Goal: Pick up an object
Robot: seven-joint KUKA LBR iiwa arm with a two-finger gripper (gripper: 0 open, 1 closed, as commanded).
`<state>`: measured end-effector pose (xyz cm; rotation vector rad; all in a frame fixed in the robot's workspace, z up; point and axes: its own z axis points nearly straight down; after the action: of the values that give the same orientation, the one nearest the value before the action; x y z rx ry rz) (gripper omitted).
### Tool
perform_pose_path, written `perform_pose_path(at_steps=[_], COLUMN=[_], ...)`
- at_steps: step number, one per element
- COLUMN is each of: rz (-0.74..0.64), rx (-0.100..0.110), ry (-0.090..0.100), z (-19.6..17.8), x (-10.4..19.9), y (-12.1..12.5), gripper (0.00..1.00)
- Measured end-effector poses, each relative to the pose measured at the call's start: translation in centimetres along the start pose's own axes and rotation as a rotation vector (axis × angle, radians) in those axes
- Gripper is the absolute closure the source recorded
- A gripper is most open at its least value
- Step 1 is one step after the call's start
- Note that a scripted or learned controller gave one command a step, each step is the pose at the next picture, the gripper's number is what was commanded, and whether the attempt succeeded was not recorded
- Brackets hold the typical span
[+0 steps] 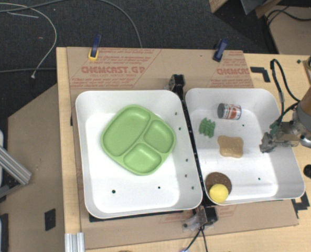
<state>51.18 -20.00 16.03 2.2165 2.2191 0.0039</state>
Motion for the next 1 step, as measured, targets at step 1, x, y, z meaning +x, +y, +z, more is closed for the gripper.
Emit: perform_pose_path(at_steps=[1], rz=[0.0], rx=[-0.002], ry=[-0.001], z=[-5.43], x=[-0.06], y=[0.2], gripper=[1.0])
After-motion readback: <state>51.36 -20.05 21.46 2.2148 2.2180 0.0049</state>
